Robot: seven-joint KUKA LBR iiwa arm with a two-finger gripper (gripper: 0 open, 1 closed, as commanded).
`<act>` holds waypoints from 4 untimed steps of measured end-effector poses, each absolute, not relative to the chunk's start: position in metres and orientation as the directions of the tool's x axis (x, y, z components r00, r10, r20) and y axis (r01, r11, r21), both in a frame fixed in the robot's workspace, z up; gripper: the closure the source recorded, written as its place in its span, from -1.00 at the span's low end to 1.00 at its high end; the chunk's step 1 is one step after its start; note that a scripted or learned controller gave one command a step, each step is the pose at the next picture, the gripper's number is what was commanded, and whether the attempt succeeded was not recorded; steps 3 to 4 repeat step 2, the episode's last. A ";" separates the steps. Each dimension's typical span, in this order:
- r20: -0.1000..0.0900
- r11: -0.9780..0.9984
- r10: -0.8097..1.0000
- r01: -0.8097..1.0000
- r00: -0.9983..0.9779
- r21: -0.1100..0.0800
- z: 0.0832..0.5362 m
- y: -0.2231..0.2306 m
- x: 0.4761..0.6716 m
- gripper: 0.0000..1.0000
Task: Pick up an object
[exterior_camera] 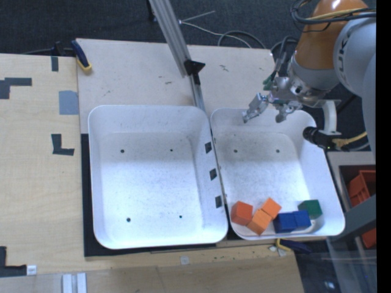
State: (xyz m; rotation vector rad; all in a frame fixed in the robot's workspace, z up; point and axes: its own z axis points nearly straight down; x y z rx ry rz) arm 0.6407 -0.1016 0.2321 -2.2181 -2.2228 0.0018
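Bench is light wood with two white bins side by side; dark floor behind, a metal rail [177,32] slanting down to the seam between them.

Camera view: claw [267,110] hangs over the far edge of the right bin [263,157], fingers spread, nothing between them. Left bin [146,176] sits off to the claw's left.

Targets are all well below the claw in frame, bunched at the right bin's near rim: two orange blocks [242,213] [265,215], blue block [291,221], green block [311,208]. They touch or nearly touch, so I'd expect a centre grab to jam a finger on a neighbour.

My pick: the leftmost orange block, since its left side looks free. I'd bring the claw across the bin to above it, turn the fingers so one drops into the free side, and descend straight. Near rim is close; I'd watch for finger contact with the wall. Green at the other end is the fallback.
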 end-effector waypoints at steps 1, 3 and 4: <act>-0.002 -0.004 1.000 1.000 0.004 -0.005 0.211 -0.149 0.601 -1.00; -0.005 0.001 1.000 1.000 -0.001 0.007 0.258 -0.195 0.671 -1.00; -0.005 0.001 1.000 1.000 -0.001 0.007 0.258 -0.195 0.671 -1.00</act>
